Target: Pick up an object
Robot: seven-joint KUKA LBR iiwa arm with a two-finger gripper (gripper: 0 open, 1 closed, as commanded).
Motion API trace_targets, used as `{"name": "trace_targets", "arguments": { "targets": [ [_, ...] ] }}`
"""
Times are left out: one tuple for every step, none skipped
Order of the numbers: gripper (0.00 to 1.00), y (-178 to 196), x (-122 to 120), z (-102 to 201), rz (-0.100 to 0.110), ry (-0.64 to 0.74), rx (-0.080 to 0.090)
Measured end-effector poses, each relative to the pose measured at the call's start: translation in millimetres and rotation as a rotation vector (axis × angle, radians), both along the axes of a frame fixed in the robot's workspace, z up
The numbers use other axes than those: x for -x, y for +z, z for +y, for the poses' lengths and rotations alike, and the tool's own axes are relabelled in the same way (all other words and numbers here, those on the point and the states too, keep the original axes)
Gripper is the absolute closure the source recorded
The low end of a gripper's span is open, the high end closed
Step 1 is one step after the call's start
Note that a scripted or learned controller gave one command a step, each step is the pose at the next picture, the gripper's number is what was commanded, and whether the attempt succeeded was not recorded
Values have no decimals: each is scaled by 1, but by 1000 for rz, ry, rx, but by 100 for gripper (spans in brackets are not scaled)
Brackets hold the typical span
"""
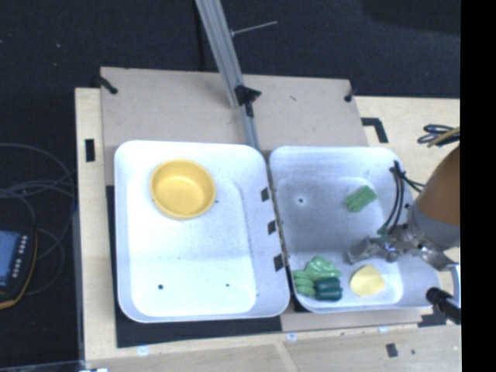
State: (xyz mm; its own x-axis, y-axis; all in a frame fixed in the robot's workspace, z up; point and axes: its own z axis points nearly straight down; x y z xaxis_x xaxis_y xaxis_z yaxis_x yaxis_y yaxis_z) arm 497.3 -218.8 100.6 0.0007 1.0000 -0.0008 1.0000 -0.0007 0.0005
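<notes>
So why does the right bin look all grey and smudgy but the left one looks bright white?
In the camera view, the left bin is evenly lit, so its yellow bowl stands out; the right bin has dull grey patches, maybe shadow or scuffing; the whole view is soft, so the gripper looks blurry.

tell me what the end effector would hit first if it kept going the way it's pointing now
The end effector points left and low over the right bin. Going straight on, it would probably meet the light green object first, though depth is unclear from above.
</notes>
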Motion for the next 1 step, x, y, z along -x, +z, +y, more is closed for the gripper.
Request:
{"name": "trace_targets", "arguments": {
  "targets": [
    [100,12,-1,-1,-4,-1,1]
  ]
}}
